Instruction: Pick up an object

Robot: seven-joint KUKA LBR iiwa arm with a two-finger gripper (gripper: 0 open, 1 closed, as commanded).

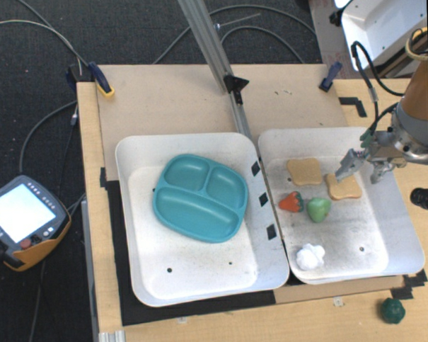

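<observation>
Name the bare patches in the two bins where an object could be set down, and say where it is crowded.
Free: left bin floor below the teal tray; right bin between white lump and its right wall. Crowded: around the toast, near the gripper.

I'm looking down on a robotics lab test cell: a plain tan wooden bench (168,98) on dark carpet, black cables (35,132) trailing across the floor, blue clamps (101,81) gripping the bench's corners, an aluminium camera mast (207,39), and an orange-edged handheld control pendant (23,221) with a lit screen.
</observation>
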